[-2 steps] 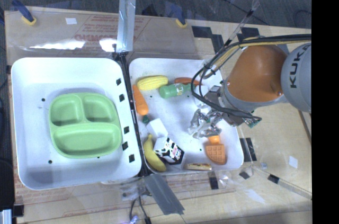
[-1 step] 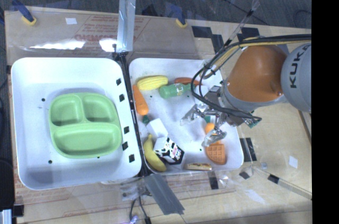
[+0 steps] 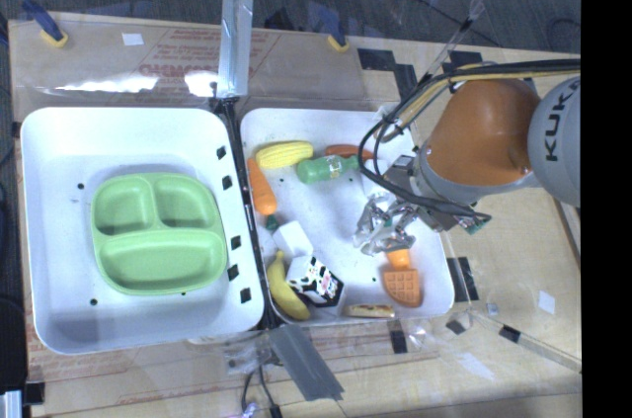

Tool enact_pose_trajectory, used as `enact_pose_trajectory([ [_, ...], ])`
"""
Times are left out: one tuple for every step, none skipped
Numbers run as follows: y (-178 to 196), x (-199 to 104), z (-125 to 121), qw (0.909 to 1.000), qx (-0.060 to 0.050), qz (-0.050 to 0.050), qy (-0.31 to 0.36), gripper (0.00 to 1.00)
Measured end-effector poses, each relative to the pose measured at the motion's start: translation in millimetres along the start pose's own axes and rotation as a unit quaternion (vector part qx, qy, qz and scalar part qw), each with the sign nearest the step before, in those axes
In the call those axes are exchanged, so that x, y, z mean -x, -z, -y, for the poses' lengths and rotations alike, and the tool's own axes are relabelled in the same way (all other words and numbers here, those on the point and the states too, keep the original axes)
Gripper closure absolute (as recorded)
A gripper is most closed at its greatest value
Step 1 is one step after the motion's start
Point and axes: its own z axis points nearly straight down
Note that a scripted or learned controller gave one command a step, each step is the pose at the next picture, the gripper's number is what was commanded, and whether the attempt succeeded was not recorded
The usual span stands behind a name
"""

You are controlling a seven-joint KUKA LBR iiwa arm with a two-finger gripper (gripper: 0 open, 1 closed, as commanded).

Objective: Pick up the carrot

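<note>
The carrot (image 3: 261,189) is a long orange piece lying along the left wall of the right bin (image 3: 306,122). My gripper (image 3: 383,230) hangs over the right half of that bin, well to the right of the carrot and apart from it. Its metal fingers point down just above and left of a small orange block (image 3: 400,259). Nothing shows between the fingers.
The right bin also holds a corn cob (image 3: 284,153), a green bottle (image 3: 324,169), a red sausage (image 3: 343,150), a banana (image 3: 283,290), a black-and-white cow toy (image 3: 318,281), a white cube (image 3: 292,236), a waffle (image 3: 402,287) and a bread piece (image 3: 369,311). A green divided plate (image 3: 156,230) sits in the left bin.
</note>
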Motion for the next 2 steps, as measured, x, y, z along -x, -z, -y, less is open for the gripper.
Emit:
enact_pose_trajectory([
  [0,0,0,1.0,0.0,0.0,0.0,0.0],
  [-32,6,9,1.0,0.003,-0.003,0.0,0.0],
])
